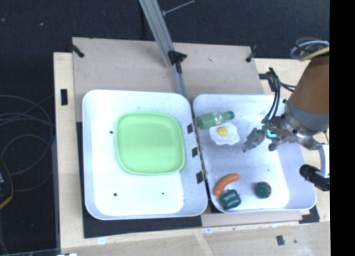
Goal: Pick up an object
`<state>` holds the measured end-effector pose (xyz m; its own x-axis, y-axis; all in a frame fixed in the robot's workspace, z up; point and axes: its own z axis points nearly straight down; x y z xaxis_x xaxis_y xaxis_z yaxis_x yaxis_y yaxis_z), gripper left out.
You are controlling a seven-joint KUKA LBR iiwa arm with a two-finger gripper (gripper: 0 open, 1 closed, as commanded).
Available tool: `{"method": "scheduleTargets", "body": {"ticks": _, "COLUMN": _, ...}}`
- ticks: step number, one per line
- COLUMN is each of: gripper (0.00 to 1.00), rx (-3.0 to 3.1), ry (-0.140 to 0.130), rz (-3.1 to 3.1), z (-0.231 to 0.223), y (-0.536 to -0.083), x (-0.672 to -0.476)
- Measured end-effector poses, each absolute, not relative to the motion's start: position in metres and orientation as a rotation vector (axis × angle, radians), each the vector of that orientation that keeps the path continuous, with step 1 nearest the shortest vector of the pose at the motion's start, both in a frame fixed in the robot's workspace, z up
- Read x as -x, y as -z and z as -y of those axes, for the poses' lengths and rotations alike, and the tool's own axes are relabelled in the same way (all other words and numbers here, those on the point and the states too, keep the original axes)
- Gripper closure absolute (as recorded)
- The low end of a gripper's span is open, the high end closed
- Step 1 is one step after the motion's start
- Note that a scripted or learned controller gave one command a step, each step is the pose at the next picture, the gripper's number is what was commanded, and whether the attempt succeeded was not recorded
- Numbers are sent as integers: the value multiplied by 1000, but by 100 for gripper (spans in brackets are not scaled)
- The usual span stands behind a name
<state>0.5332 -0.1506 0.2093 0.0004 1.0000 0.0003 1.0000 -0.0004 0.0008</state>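
The right bin (277, 110) holds a green bottle (214, 119) lying on its side, a fried egg (223, 134), an orange sausage (226, 182), a green pepper (231, 199) and a dark green round vegetable (263, 190). My gripper (259, 140) hangs over the middle of the right bin, to the right of the fried egg and apart from it. Its fingers are spread open with nothing between them. The arm's orange band (313, 85) rises at the right edge.
The left bin (100, 155) bears a light green square plate (150, 142). A grey metal post (158, 21) slants down to the divider between the bins. Cables loop near the arm's wrist at the upper right.
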Motion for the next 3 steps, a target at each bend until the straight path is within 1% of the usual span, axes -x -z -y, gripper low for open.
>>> {"method": "scheduleTargets", "body": {"ticks": 1, "gripper": 0, "rx": -2222, "ry": -1, "rz": -2221, "z": 151, "y": -209, "x": -533}}
{"method": "scheduleTargets", "body": {"ticks": 2, "gripper": 0, "rx": -2223, "ry": 3, "rz": -2223, "z": 143, "y": -163, "x": -529}}
{"method": "scheduleTargets", "body": {"ticks": 3, "gripper": 0, "rx": -2225, "ry": 4, "rz": -2221, "z": 149, "y": -119, "x": -526}}
